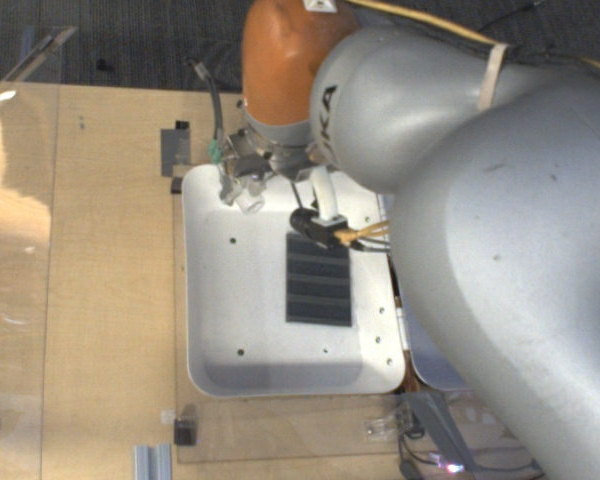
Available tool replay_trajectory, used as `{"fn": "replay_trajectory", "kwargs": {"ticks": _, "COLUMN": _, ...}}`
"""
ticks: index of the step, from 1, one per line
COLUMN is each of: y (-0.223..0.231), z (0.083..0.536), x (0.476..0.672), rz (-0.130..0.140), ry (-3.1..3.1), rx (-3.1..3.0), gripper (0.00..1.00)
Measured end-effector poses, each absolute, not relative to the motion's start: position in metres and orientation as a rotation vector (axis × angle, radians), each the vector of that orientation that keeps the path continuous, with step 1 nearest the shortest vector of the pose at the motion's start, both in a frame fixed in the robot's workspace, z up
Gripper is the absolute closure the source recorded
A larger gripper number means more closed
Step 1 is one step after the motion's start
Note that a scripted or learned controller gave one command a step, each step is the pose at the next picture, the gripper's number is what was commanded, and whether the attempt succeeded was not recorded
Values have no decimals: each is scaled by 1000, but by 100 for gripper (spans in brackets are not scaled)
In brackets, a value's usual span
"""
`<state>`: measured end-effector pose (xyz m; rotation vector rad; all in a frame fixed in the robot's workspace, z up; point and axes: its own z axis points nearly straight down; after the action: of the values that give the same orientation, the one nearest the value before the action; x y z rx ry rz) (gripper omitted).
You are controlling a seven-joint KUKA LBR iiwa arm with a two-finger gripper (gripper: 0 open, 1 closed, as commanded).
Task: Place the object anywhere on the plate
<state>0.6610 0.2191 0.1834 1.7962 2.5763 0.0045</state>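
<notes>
- The big grey robot arm with an orange band (280,48) reaches over the shallow white bin (230,308).
- A dark ribbed rectangular plate (318,280) lies near the bin's right edge.
- The small gripper (242,190) hangs at the bin's top edge.

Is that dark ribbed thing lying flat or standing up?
Lying flat. The dark ribbed thing shows its whole striped top face and rests on the floor of the white bin.
</notes>
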Motion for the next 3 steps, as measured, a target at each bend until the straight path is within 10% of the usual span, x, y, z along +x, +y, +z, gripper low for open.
{"fn": "replay_trajectory", "kwargs": {"ticks": 1, "y": 228, "z": 292, "x": 670, "rz": 12, "ry": 2778, "rx": 1450, "gripper": 100}}
{"fn": "replay_trajectory", "kwargs": {"ticks": 2, "y": 186, "z": 210, "x": 624, "rz": 3, "ry": 2393, "rx": 2034, "gripper": 100}}
{"fn": "replay_trajectory", "kwargs": {"ticks": 3, "y": 226, "z": 100, "x": 666, "rz": 9, "ry": 1689, "rx": 2653, "gripper": 100}}
